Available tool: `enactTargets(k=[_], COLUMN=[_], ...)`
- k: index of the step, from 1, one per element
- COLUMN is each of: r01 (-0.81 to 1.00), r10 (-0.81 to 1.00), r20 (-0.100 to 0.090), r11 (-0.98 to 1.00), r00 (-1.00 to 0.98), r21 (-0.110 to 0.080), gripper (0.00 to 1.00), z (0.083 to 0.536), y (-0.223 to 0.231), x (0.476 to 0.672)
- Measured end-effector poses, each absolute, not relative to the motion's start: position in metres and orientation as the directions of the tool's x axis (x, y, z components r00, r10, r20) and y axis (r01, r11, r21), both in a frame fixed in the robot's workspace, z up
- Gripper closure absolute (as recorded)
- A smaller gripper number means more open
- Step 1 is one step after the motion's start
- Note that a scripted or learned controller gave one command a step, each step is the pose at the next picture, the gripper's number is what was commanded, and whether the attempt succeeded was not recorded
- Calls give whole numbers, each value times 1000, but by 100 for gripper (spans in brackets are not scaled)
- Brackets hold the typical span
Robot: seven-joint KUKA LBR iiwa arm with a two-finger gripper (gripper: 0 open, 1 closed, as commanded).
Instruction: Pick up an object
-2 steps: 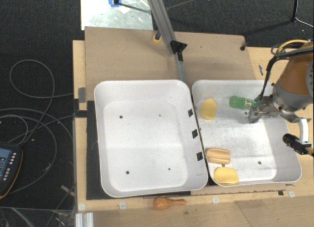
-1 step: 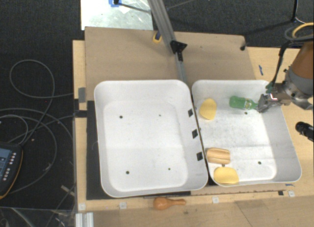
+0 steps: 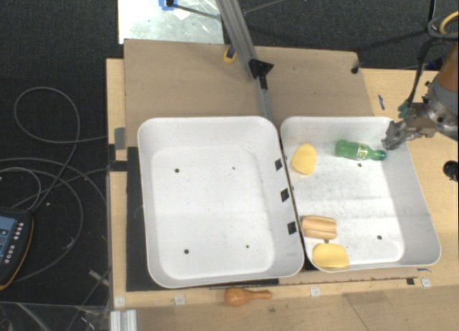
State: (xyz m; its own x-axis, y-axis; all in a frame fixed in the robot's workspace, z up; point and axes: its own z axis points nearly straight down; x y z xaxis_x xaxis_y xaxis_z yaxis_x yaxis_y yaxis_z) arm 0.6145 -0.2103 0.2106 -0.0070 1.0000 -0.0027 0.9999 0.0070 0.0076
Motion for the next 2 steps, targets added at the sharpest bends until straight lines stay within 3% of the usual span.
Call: enactTargets(k=[1,2], r01=[1000,1000], r10=[1000,1000], r20=[-3,1], r11=[7,10], r00=[-7,-10], r21=[7,2], gripper=[100,100], z=[254,244], y=[-211,-163], x=[616,626])
